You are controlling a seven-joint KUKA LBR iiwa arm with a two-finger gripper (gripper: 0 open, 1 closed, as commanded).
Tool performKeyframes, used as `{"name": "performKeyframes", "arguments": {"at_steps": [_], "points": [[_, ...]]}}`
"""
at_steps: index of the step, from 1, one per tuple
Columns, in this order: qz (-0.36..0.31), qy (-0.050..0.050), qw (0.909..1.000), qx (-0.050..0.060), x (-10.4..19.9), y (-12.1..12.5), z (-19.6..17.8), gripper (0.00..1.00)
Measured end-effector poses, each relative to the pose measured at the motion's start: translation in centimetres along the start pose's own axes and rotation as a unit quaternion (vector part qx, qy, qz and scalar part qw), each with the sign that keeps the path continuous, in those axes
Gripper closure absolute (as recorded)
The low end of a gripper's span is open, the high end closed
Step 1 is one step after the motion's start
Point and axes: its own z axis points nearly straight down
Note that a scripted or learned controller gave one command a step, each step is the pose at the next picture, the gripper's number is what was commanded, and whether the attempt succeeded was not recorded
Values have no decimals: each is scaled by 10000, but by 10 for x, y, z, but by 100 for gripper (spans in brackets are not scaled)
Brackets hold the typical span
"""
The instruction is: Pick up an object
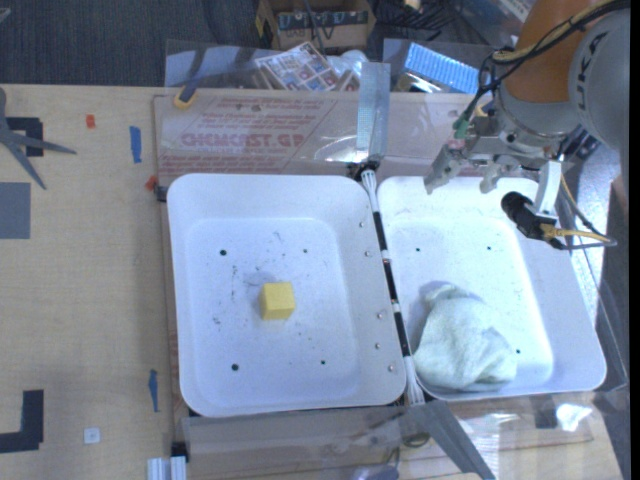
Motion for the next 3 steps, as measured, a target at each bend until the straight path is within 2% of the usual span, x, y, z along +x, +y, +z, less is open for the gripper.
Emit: {"name": "performKeyframes", "arguments": {"at_steps": [1, 2, 3], "points": [[-481, -5, 9988, -18, -12, 1, 112, 0], [-474, -7, 9989, -25, -13, 2, 104, 100], [1676, -6, 9858, -43, -52, 3, 119, 100]]}}
